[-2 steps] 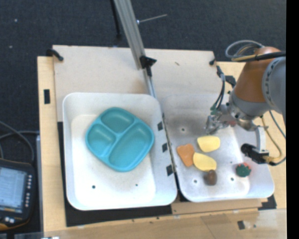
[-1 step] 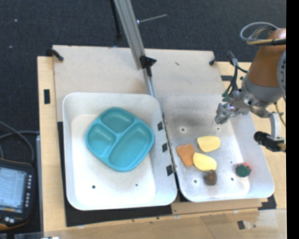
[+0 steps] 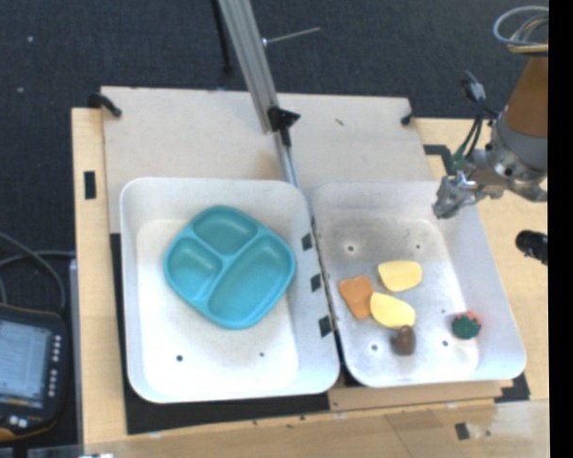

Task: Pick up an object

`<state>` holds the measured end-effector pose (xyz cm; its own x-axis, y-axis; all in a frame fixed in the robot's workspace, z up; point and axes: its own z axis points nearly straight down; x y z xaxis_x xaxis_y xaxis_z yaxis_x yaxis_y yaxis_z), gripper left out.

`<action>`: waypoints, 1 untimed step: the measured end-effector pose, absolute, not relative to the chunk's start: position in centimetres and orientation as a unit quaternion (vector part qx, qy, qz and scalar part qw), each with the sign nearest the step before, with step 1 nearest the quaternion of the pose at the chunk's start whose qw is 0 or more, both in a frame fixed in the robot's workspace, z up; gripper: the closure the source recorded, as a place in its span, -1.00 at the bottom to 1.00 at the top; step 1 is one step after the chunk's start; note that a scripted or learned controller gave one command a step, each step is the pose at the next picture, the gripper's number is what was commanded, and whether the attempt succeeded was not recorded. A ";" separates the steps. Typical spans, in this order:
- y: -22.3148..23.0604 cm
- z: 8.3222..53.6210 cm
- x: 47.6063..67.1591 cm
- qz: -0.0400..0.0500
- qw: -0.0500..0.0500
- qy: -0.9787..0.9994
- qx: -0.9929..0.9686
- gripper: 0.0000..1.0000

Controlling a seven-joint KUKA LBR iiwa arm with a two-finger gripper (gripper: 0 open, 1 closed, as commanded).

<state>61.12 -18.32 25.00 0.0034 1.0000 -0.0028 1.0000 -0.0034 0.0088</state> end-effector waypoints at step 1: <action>-18.5 28.0 61.2 0.002 0.002 0.708 0.706 1.00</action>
